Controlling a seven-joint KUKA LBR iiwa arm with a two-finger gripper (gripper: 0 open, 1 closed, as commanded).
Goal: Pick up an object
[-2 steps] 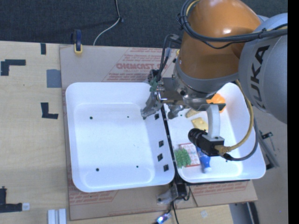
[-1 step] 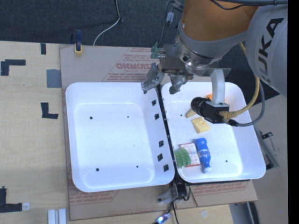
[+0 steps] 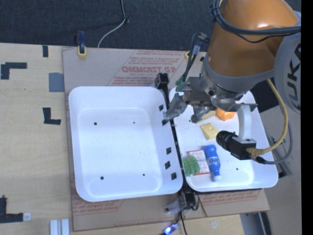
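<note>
The grey two-finger gripper hangs low over the upper left of the right-hand shallow white plastic bin, its fingers parted with nothing between them. The left-hand shallow white plastic bin lies beside it, touching along the divider.

Candidates sit in the right bin, largest first: a blue plastic bottle with a white cap near the front, touching a small red-and-green printed packet on its left; an orange wedge-shaped block partly under the wrist; a pale yellow flat block nearest the fingers.

A good pick likely means centring over one item, straddling its narrow side, descending fully, then closing.
</note>
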